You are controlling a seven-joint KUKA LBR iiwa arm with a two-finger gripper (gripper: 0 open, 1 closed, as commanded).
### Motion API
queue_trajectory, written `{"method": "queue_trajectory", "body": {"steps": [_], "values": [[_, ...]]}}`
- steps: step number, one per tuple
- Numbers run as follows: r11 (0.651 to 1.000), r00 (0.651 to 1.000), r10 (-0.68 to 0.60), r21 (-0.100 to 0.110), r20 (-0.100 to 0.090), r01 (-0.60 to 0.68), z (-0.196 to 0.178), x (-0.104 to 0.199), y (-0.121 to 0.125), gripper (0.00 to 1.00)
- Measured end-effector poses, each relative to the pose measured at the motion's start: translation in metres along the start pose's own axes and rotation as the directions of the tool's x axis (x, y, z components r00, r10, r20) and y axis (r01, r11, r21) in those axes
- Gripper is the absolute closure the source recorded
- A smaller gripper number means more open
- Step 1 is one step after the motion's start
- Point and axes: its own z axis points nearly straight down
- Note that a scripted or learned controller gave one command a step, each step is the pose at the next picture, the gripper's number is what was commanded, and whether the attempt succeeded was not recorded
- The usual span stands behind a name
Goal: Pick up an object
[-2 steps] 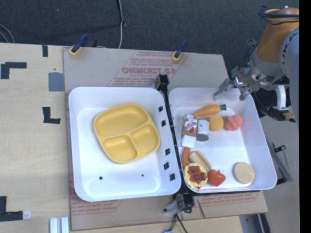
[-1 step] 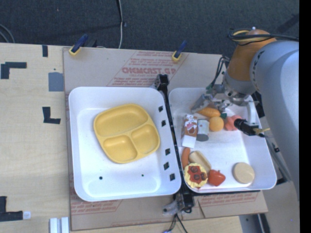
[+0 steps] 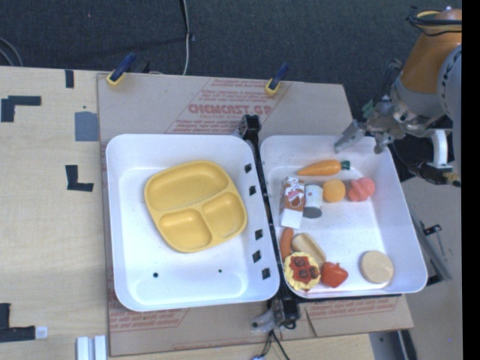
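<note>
My gripper (image 3: 364,139) hangs open over the far edge of the right bin (image 3: 397,223), with nothing between its fingers. Just below it lies a toy carrot (image 3: 322,169). Further down are an orange ball (image 3: 334,191) and a pink round piece (image 3: 361,189). A small printed packet (image 3: 293,200) with a grey-white cylinder (image 3: 312,199) lies near the bin's left wall. At the near end sit a hot dog (image 3: 300,244), a small pizza piece (image 3: 301,270), a red pepper (image 3: 334,274) and a tan round cookie (image 3: 376,267).
The left bin (image 3: 127,223) holds a yellow three-compartment plate (image 3: 195,205). Black clips join the two bins along the middle divider (image 3: 255,193). Cardboard lies under both bins, held by two blue-yellow clamps (image 3: 120,70) at the far edge.
</note>
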Motion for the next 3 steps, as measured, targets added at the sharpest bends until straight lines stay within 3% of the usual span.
{"method": "queue_trajectory", "body": {"steps": [1,2,3], "values": [[1.0,1.0,-0.003,0.006,-0.004,0.003,0.077,0.031,-0.001,0.0],[1.0,1.0,-0.003,-0.001,-0.001,0.003,0.062,0.03,0.001,1.0],[1.0,1.0,-0.003,0.001,-0.001,0.003,0.063,0.03,0.0,0.0]]}}
